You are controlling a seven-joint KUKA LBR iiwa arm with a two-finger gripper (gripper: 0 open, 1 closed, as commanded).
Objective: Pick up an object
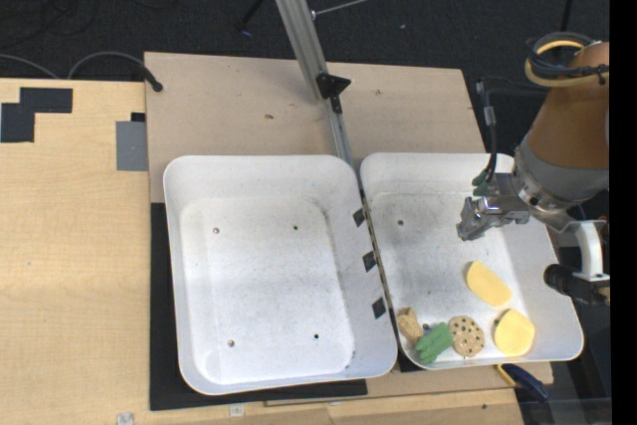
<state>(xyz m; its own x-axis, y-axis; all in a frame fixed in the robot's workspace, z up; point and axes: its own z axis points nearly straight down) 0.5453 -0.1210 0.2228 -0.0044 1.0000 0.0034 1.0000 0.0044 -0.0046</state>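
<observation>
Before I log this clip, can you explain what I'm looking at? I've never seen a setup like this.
This is one camera fixed above a bench, looking down at a slant. Two shallow white bins sit side by side: the left bin and the right bin. The grey shape with an orange band entering from the right is a robot arm; its metal gripper hangs over the right bin. I see nothing held in it. Near that bin's front edge lie two yellow pieces, a round speckled cookie-like item, a green item and a small tan piece. The job is picking one up.
</observation>
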